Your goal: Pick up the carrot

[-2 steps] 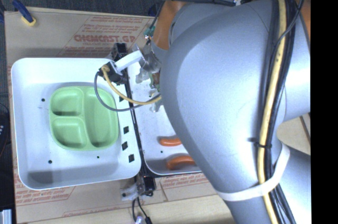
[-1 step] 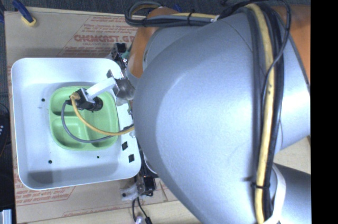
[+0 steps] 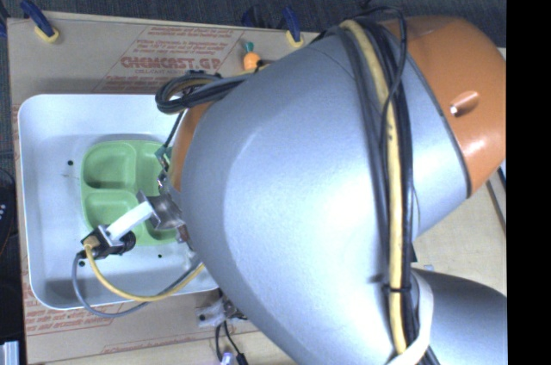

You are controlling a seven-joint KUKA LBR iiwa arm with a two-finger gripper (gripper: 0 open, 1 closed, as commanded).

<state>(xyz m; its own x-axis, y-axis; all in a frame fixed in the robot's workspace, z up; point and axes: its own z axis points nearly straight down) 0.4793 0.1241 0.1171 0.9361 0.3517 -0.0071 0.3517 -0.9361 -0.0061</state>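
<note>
The grey arm [image 3: 327, 200] fills most of the picture from the right, and its orange band [image 3: 461, 114] shows at the upper right. It bends down over the left white bin [image 3: 34, 182], covering the bin's right side and whatever lies beyond it. The hand [image 3: 165, 215] sits low inside this bin, at the right edge of a green divided tray [image 3: 108, 182] that rests on the bin floor. Only a bit of its metal body shows from under the arm, so I cannot tell whether the hand is wide, narrow or holding anything. The tray has several shallow compartments, and those in sight look bare. Behind the bin, on the printed cardboard sheet [image 3: 172, 53] that covers the table [image 3: 516, 269], lies a small orange piece with a touch of green at its far end. It looks like the carrot [image 3: 250, 60], though it is too small to be sure. It lies outside the bin, just beside the arm's upper edge and well apart from the hand. Blue clamps [image 3: 39, 21] grip the back edge of the cardboard, one at the left corner and another near the orange piece.
</note>
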